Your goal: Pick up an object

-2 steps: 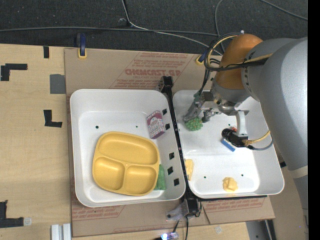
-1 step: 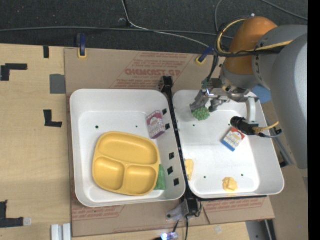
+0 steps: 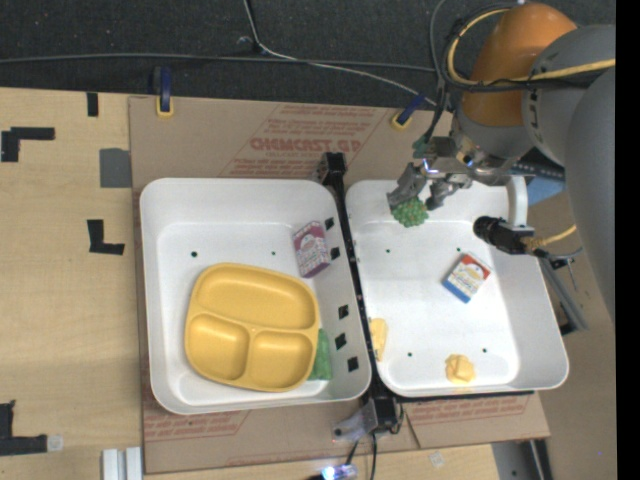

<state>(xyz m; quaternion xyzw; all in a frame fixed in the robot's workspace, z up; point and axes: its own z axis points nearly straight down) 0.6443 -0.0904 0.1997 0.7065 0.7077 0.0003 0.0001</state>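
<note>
Two bins sat side by side on the bench, and the gripper was up at the far left corner of the right bin, its fingers pinching what looked like a small green lump — though at this slant the view could not settle whether the lump was truly clamped or merely hanging off the tips. That was the worry right there: the green piece sat low at the very ends of the fingers, just over the bin's rim, so a shallow pinch could have let it slip free on any lift or swing, and from that corner it might have dropped onto the rim or the divider between the bins rather than back inside. The fingers were also close to the bin wall, so a drift sideways could have clipped it. Elsewhere in the right bin lay a red, white and blue box near the middle, a yellow piece by the near edge, and another yellow bit against the left wall. Over in the left bin, a yellow divided tray filled the near half, a purple packet lay behind it, and a green strip was wedged at the tray's right side.
</note>
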